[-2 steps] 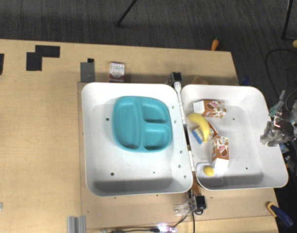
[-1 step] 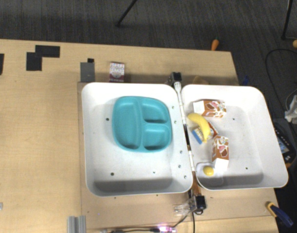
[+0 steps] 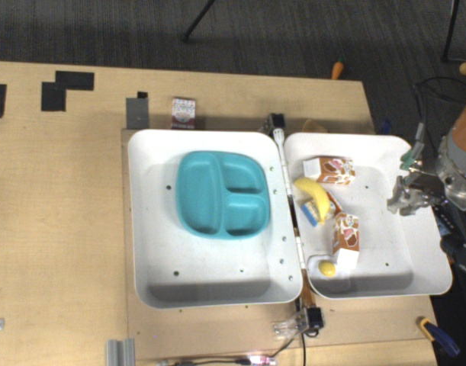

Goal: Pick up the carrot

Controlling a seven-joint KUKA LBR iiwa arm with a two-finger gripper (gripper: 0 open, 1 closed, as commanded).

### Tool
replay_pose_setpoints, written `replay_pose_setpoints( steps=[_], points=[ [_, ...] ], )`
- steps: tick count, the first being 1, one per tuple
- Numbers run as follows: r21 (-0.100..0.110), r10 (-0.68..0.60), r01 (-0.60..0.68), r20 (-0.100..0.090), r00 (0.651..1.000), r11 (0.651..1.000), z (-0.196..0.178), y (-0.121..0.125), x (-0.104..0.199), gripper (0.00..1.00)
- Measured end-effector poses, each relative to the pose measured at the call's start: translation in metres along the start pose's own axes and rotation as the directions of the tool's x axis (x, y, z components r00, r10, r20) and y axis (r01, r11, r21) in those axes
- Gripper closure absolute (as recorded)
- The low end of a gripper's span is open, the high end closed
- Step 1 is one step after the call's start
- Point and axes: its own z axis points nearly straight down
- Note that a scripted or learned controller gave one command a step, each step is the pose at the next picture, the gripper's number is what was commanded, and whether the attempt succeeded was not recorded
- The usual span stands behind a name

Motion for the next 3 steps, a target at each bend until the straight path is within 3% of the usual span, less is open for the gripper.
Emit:
replay_pose_setpoints(
  steps=[1,2,3],
  points=[
    [0.007,0.344,-0.344,0.003,0.939,0.939,0.131,0.002,-0.024,1.00],
    [-0.001,0.807,-0.807,0.000,0.591,0.591,0.078,0.008,-0.040,1.00],
    [-0.013,0.731,-0.731,-0.006,0.682,0.682,-0.047,0.017,-0.080,1.00]
  ],
)
